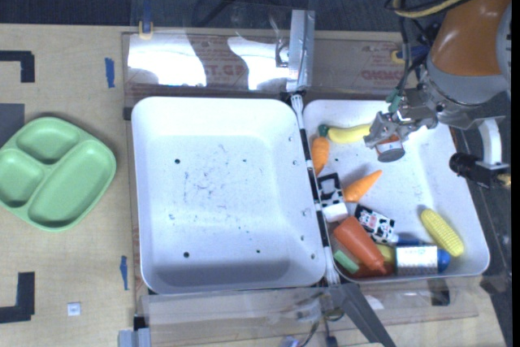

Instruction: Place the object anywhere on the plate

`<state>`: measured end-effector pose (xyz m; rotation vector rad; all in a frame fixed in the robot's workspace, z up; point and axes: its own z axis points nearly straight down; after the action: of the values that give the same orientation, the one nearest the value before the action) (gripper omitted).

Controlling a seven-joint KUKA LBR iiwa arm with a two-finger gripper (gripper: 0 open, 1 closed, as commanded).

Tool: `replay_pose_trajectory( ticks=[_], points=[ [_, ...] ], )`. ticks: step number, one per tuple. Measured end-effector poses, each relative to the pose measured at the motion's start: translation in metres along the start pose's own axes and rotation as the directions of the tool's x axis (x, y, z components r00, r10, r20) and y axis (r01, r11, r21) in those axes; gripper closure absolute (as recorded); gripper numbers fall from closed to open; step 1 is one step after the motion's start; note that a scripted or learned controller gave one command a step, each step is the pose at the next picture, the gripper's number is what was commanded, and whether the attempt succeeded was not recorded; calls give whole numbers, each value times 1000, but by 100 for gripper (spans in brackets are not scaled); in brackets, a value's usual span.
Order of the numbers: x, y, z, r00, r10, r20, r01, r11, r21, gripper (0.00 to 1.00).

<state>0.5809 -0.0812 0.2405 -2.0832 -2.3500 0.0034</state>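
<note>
The green three-part plate [81, 168] lies on the wooden bench at the far left, outside both bins. My gripper [387, 134] hangs over the upper part of the right bin [475, 256], just right of a yellow banana [348, 134]. A small orange-red piece [392, 149] shows right under the gripper; whether it is held cannot be made out. Lower in that bin lie two orange carrots [320, 152] [363, 184], a yellow corn cob [441, 229], a red-orange vegetable [357, 244], a cow-patterned block [375, 225] and a blue-and-white bottle [418, 258].
The left bin [219, 183] sits between the right bin and the plate, its raised rims in the way. A black-and-white block [328, 189] lies against the divider. A clear panel [211, 53] and a metal bracket [299, 53] stand behind the bins.
</note>
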Motion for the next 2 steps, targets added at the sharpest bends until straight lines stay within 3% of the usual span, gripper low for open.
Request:
replay_pose_trajectory(
  ticks=[1, 2],
  points=[
    [32, -59, 44, 999, 44, -1, -44, 999, 1, 100],
    [61, -84, 15, 996, -93, -2, 93, 996, 2, 100]
  ],
)
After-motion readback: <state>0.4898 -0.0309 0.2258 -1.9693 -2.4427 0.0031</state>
